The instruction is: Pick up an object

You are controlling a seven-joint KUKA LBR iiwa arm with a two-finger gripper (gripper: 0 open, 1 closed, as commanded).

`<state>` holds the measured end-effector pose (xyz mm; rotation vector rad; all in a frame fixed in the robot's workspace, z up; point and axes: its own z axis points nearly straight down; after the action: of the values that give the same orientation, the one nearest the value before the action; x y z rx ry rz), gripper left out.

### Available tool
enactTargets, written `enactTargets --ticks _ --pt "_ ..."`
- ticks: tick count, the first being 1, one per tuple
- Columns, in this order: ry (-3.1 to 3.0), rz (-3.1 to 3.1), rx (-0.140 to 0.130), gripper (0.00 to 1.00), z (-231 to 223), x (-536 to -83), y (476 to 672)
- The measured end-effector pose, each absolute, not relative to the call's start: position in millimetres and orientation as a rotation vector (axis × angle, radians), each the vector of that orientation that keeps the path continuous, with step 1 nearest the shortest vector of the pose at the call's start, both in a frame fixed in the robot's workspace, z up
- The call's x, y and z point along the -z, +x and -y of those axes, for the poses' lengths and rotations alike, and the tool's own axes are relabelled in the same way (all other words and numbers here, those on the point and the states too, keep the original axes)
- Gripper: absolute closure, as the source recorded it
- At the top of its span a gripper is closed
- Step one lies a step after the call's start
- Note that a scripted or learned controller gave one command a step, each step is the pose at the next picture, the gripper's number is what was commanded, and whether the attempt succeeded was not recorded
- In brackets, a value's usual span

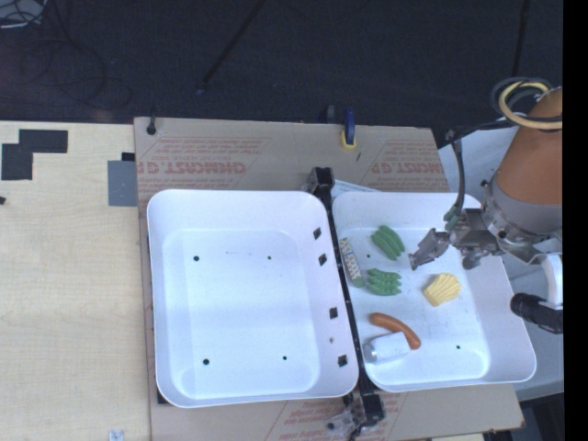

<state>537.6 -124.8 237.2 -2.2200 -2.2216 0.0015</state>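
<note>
The right bin (pixel 510 361) holds several small objects: a green piece (pixel 389 242) near the back, a second green piece (pixel 384 282) below it, a yellow ridged piece (pixel 442 289), an orange sausage-shaped piece (pixel 396 329) and a white block (pixel 386 347) at the front. A pale ridged strip (pixel 349 258) lies along the bin's left wall. My gripper (pixel 448 250) hangs over the right bin, just above and behind the yellow piece, with its two fingers spread and nothing between them.
The left bin (pixel 175 338) lies beside the right one, with a black clip divider (pixel 333 283) between them. Both rest on a cardboard sheet (pixel 230 159) on the wooden bench. The arm's orange band (pixel 537 159) enters from the right.
</note>
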Motion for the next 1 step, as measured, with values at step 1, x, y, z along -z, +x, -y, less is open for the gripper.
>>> enactTargets --ticks 1 --pt "-2.228 2.238 0.017 0.0 112.2 -437.8 633.2"
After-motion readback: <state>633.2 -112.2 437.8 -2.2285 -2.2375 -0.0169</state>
